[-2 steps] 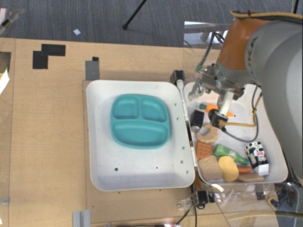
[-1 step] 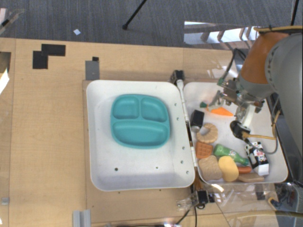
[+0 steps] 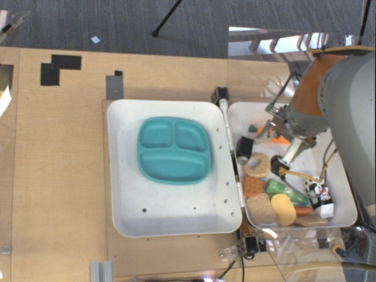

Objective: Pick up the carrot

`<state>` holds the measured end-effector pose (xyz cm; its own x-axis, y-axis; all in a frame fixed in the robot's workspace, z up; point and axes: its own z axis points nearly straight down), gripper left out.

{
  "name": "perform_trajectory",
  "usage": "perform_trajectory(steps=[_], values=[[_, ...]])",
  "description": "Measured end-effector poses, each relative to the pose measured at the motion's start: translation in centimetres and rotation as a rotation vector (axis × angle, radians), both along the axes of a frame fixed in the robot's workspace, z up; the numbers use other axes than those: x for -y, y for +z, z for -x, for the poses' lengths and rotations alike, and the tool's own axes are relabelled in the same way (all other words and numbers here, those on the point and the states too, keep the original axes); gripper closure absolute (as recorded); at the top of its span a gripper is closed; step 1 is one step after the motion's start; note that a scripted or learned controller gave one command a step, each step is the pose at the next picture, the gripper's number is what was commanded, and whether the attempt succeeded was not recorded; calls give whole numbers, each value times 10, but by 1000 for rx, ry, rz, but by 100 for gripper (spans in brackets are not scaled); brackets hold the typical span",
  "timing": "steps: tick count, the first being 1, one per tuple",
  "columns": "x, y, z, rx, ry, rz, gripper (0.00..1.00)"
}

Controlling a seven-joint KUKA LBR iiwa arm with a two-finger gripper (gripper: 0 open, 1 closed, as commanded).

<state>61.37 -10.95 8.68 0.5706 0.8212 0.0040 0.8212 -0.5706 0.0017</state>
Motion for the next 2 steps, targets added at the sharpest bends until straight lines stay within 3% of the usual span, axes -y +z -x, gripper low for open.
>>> perform_trajectory(steps=[1, 2], values=[[-3, 13, -3, 7, 8, -1, 100], [-2, 13, -3, 6, 8, -1, 0]])
